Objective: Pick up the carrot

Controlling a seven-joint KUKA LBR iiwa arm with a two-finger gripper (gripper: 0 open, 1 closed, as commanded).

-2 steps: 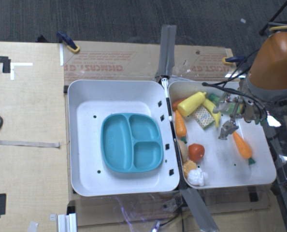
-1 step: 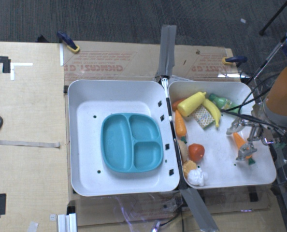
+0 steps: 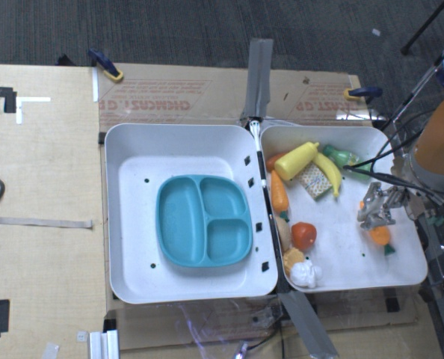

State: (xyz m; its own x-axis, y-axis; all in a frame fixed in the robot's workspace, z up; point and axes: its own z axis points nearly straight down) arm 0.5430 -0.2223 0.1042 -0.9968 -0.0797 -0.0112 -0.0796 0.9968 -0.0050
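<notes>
Your carrot (image 3: 279, 193), an orange tapered piece, lies against the left wall of the right bin (image 3: 401, 275), just near of the yellow bottle (image 3: 295, 159). The gripper (image 3: 374, 209) hangs well right of it, over a small orange item (image 3: 380, 235); the arm enters from the right. You cannot tell the claw's state.

The arm (image 3: 437, 144) is cut off by the right edge, so little more than its orange band and some cables show. Just left of it, the gripper (image 3: 374, 206) hangs over the right bin (image 3: 341, 275), and its jaws are too small and cluttered to read. Directly under the gripper lies a small orange thing (image 3: 380, 235), partly covered by it; what it is cannot be told. Against the right bin's left wall, the carrot (image 3: 279, 193) has its upper end tucked under the yellow bottle (image 3: 295, 160).
</notes>
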